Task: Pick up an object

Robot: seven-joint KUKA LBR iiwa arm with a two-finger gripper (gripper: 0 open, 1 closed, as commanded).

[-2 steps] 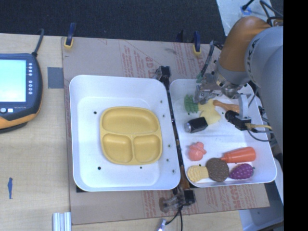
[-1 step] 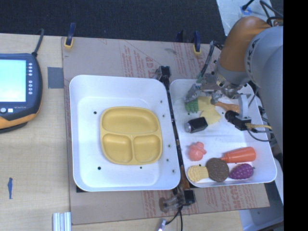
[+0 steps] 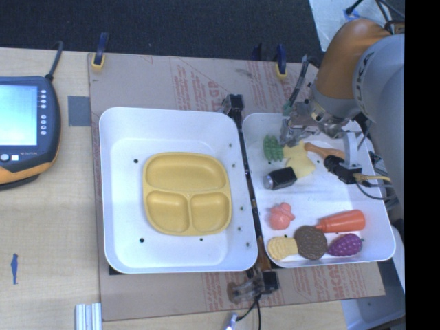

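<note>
At the far left of the surface (image 3: 55, 253) we see a teach pendant (image 3: 24, 129) with a pale screen. Next comes the left bin (image 3: 117, 184), holding a yellow divided tray (image 3: 187, 192). In the right bin (image 3: 375, 249) a green toy (image 3: 273, 148) lies near the far left corner, with a black cylinder (image 3: 281, 178) just in front of it and a pale yellow piece (image 3: 301, 162) beside both. The hand (image 3: 297, 130) hovers at the bin's far edge, just right of the green toy and above the yellow piece; we cannot tell whether it is released or clenched. Nearer us lie a pink toy (image 3: 280, 216), a cracker (image 3: 280, 247), a brown cookie (image 3: 311, 242), purple grapes (image 3: 345, 244) and an orange carrot (image 3: 342, 221).
</note>
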